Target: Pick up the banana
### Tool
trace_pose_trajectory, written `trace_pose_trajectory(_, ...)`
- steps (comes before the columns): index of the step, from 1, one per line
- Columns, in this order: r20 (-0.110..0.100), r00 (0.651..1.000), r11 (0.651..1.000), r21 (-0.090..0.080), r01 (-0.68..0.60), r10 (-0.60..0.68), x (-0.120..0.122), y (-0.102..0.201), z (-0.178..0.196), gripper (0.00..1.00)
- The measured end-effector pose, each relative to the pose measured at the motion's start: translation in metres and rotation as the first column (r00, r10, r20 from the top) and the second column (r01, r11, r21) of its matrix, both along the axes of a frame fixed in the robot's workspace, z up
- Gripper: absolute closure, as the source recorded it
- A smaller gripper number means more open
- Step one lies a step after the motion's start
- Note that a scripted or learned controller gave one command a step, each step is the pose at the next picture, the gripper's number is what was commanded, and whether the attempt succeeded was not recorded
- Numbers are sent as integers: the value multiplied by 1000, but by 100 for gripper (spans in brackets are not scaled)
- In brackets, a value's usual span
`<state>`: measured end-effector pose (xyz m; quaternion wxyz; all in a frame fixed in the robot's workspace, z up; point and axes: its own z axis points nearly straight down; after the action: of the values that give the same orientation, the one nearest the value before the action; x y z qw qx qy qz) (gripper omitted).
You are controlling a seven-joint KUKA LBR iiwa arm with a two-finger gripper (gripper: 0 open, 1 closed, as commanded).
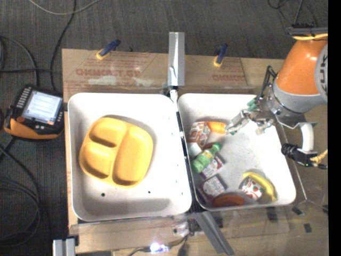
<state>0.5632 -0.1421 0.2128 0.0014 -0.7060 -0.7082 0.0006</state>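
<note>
You looked down on a bench holding two shallow white bins side by side. The left bin (74, 196) held a yellow divided tray (117, 151), upside down by the look of it. The right bin (285, 159) held a loose scatter of small items along its left and near sides. The grey arm (301, 73), with its orange band, reached in from the right over the far part of that bin. Its gripper (246, 120) hung above the bin floor, its fingers spread wide with nothing between them, just right of an orange, carrot-like piece (216, 126). The banana (262, 183) lay in the near right corner of the right bin, curved around a small red and white packet (250, 189), well apart from the gripper. I judged the task barely begun: the banana was untouched, and the reach, grip and lift were all left to do. The small packets near the green bottle (205, 159) were too blurred to name, and the arm was cut off at the right edge.
</note>
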Motion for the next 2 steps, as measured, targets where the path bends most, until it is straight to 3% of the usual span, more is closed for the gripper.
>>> trace_pose_trajectory(1,-1,999,999,-1,-37,37,-47,-44,-38,0)
trace_pose_trajectory(2,8,972,972,6,-236,236,-76,-75,-117,0)
